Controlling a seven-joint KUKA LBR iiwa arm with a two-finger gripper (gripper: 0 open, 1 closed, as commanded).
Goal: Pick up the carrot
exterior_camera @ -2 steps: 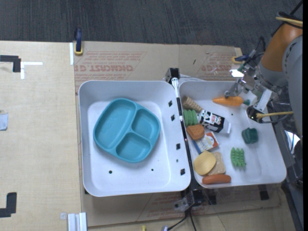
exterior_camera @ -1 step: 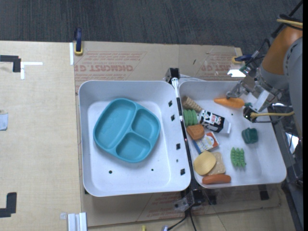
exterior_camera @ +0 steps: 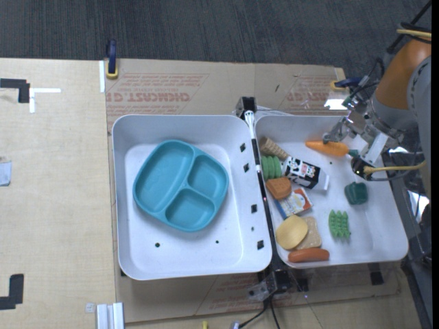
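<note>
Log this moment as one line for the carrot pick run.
task: pick carrot | carrot: right bin, far side | gripper: at carrot's right end | grasp: unconfirmed

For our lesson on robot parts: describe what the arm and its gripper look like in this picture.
The arm is grey and rounded, with a broad orange band above the wrist. The gripper is an angular assembly of silver-grey metal and black parts. Thin dark cables loop beside the wrist, and a pale cable curves out near the gripper's base.

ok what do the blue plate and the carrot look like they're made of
Blue plate: probably moulded plastic, with an even turquoise colour, a soft sheen and three rounded compartments. Carrot: likely a plastic toy, flat uniform orange with a smooth surface, though it is small here, so that is a guess.
</note>
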